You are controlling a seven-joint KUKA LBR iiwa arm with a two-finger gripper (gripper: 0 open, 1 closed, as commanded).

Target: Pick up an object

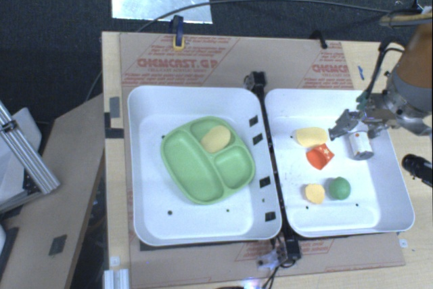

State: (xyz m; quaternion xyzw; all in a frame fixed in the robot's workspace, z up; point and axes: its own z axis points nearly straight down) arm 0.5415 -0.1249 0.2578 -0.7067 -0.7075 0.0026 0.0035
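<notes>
Camera view: gripper (356, 134) hangs over the right bin (392, 213), whether holding anything I cannot tell.
Likely the approach step; next it must drop onto one piece. Four lie there: yellow piece (310, 137), red piece (319, 157), small yellow piece (314, 193), green ball (338, 188). Left bin (152, 227) holds one green tray (196, 179) with one yellow item (216, 139).

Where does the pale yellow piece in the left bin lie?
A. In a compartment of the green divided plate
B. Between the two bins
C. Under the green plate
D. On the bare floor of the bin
A: the pale yellow piece rests in the upper compartment of the green divided plate, which sits in the left bin.
</notes>
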